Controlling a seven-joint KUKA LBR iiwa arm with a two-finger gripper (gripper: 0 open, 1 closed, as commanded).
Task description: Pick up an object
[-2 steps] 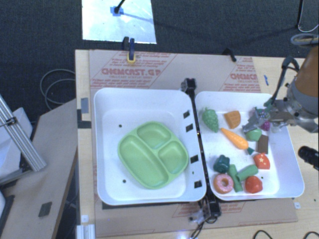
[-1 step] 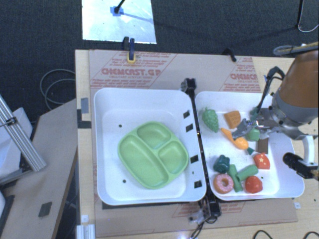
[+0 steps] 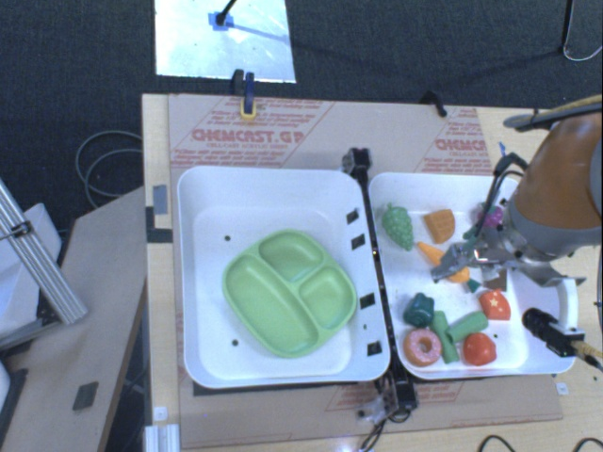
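Note:
The right bin [image 3: 396,191] holds several toy foods. Among them are a green bumpy bunch [image 3: 397,225], an orange chunk [image 3: 439,224], an orange carrot piece [image 3: 430,250], a dark green pepper [image 3: 418,308], a pink donut [image 3: 422,347], a green cylinder [image 3: 467,326], a red tomato [image 3: 479,348] and a red strawberry [image 3: 495,303]. My gripper [image 3: 453,264] hangs low over the middle of this bin, just right of the carrot piece. A small orange bit [image 3: 460,275] shows right under it. The wrist hides whatever lies behind.
The left bin [image 3: 207,205] bears a light green divided plate [image 3: 287,292]. A black ridge [image 3: 369,252] with clips separates the two bins. The arm's orange band [image 3: 565,172] covers the right bin's far right side. A black fitting [image 3: 546,332] sticks out near that bin's front right corner.

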